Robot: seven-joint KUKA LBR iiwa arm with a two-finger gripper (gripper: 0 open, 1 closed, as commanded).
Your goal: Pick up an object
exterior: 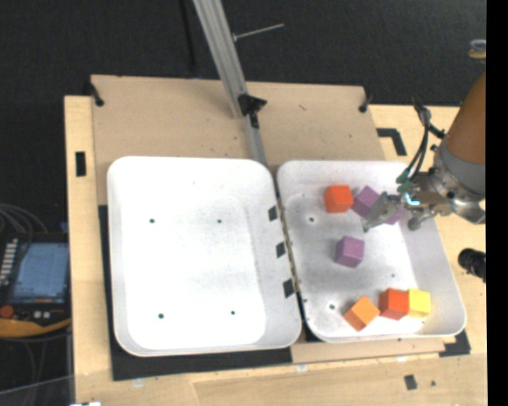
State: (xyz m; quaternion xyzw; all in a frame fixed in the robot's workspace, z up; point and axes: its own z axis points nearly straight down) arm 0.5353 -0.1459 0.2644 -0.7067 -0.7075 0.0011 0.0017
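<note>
Nearest the camera, along the front wall of the right bin [453, 315], an orange block [362, 312], a red block [394, 302] and a yellow block [419, 301] sit side by side. Mid-bin lies a lone purple block [350, 250]. Farther back, the end effector [389, 212] is low beside another purple block [369, 200], an orange cube [339, 198] just beyond; whether it grips anything, I cannot tell. This looks like the grasp step; next calls for closing squarely on that block and lifting.
</note>
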